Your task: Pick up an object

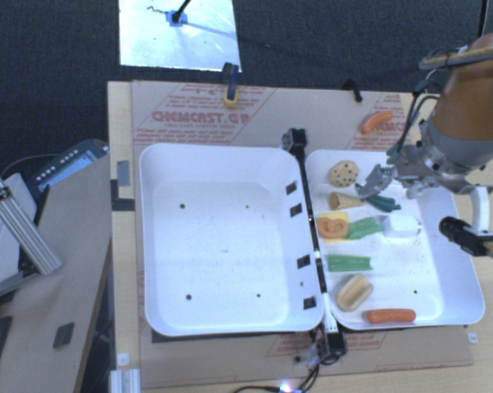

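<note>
Over the right bin (459, 301), we are seeing the gripper (376, 182) hanging low near the far side. We cannot tell if it is grasping anything. Right under it a dark green piece (386, 203) is lying. A cookie (342, 173) is sitting just to its left, with a cone (345, 201) nearer. An orange slice (332, 227) is touching a green bean (364, 228). Nearer still, a pea pod (348, 262), a bun (354, 291) and a carrot (391, 316) are lying. The left bin (222, 244) is sitting beside it.
</note>
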{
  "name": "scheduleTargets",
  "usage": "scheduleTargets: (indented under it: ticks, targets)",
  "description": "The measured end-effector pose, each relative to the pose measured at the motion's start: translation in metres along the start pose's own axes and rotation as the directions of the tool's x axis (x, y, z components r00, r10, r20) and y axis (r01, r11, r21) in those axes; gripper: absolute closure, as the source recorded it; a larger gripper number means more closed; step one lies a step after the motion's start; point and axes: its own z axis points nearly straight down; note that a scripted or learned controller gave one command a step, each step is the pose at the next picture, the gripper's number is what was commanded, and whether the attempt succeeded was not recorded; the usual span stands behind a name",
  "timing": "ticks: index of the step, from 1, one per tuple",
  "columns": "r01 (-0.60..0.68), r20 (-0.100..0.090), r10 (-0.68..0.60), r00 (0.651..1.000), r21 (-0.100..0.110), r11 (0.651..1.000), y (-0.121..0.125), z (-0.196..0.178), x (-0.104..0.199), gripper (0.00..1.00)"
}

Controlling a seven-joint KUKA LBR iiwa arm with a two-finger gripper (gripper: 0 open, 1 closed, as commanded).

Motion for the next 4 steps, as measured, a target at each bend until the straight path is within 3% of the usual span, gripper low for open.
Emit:
scheduleTargets:
  ticks: [1, 2, 3, 4]
  targets:
    - [0.003, -0.002, -0.003, 1.000, 0.007, 1.000, 0.012, 0.121, 0.014, 0.00]
    - [-0.006, 0.000, 0.006, 1.000, -0.001, 1.000, -0.021, 0.152, -0.025, 0.00]
    - [0.011, -0.007, -0.011, 1.000, -0.012, 1.000, 0.063, 0.150, -0.069, 0.00]
    - [0.002, -0.002, -0.002, 1.000, 0.000, 1.000, 0.002, 0.151, -0.017, 0.00]
